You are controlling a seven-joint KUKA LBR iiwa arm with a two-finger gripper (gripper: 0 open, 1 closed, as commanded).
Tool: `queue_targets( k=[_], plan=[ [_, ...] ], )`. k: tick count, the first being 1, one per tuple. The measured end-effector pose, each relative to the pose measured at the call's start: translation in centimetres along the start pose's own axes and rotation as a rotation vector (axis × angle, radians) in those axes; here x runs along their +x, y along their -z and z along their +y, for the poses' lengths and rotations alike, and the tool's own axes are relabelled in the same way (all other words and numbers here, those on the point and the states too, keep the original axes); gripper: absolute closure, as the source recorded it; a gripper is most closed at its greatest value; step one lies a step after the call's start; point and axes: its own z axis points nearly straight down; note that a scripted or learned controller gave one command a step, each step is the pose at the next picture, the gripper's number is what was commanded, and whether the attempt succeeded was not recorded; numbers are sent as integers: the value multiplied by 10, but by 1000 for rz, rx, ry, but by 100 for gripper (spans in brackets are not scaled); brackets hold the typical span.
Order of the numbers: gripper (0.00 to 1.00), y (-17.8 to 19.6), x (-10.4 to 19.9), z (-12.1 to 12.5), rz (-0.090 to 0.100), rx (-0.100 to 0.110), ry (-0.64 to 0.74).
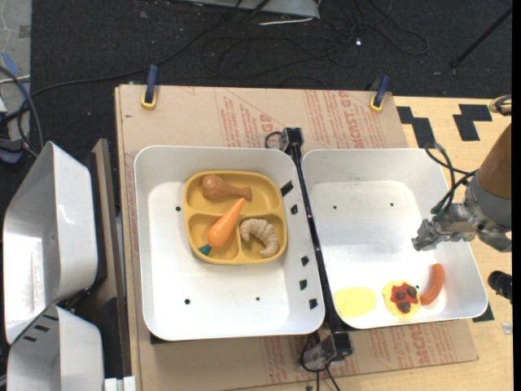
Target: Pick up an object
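the hand (429, 236) sits over the right side of the right bin (358, 169), reaching in from the arm (496, 194) at the right edge. whether it is apart or together cannot be told at this size, and nothing is seen in it.

just below the hand, near the bin's front right corner, lies a small orange-red sausage (433, 283), tilted on a slant and apart from the hand. to its left is a little red and yellow piece (401, 296) with dark spots, close beside the sausage. further left along the same front edge lies a flat pale yellow disc (356, 301).

the left bin (163, 243) holds a yellow divided plate (195, 187). in its top section lies a brown drumstick (223, 188). a carrot (225, 226) lies aslant across the lower left section, its tip pointing up toward the drumstick. a pale curled shrimp-like piece (260, 235) is in the lower right section.

both bins rest side by side on a brown cardboard-covered worktop (244, 116), which has two yellow clamps (149, 96) at its far edge.
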Motion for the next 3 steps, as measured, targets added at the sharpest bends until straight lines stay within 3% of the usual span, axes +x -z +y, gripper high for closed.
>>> queue_targets(
  k=[1,3],
  plan=[
    [100,52,0,2,-1,-2,6],
    [100,52,101,22,2,1,11]
  ],
)
